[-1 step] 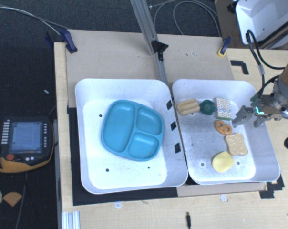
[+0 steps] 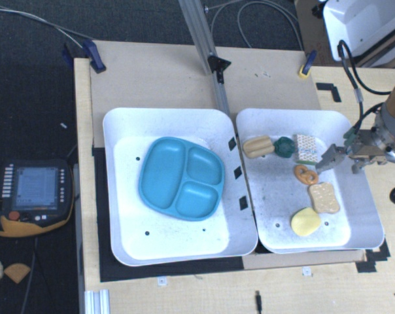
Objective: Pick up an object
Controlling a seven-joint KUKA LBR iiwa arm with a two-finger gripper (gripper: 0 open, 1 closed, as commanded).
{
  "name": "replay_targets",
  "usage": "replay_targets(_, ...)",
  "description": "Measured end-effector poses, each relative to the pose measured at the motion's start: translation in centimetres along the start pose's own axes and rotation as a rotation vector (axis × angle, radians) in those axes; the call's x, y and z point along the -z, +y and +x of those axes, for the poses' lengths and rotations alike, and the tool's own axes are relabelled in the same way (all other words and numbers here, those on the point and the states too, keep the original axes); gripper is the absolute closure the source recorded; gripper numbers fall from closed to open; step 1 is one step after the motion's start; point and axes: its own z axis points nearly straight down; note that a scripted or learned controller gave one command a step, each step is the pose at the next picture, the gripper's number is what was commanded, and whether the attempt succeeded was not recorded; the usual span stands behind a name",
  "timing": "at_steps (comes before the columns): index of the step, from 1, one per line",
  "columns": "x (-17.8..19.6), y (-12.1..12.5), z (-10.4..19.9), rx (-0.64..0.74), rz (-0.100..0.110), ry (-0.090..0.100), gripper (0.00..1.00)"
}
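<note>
The wooden bench (image 2: 152, 64) fills most of the frame, and on it two shallow white bins stand side by side, touching at the middle. The left bin (image 2: 122, 241) holds a big blue plate (image 2: 182, 177) with three compartments, which lies a little tilted in the centre of that bin. The right bin (image 2: 358, 224) holds the small things. At the right edge of the frame the grey arm (image 2: 388, 120) comes in, and its gripper (image 2: 341, 157) hangs over the upper right part of the right bin, near the white dotted block. Its two fingers stand apart and nothing is between them. A tan bread roll (image 2: 257, 146) lies at the upper left of the right bin, and a dark green ball (image 2: 284, 146) is touching its right end. Just beside the ball, to the right, is the white dotted block (image 2: 306, 148). Below it lies a small brown pretzel (image 2: 306, 174), then a tan cracker (image 2: 324, 197), and lowest a yellow lemon (image 2: 305, 222). At the far left of the frame, off the bench, a control tablet (image 2: 34, 191) lies on the dark floor.
</note>
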Motion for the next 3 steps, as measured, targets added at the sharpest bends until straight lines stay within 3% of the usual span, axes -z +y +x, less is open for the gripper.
replay_targets(3, -15.4, 1.6, -0.9, -0.001, 0.001, 0.000, 0.00)
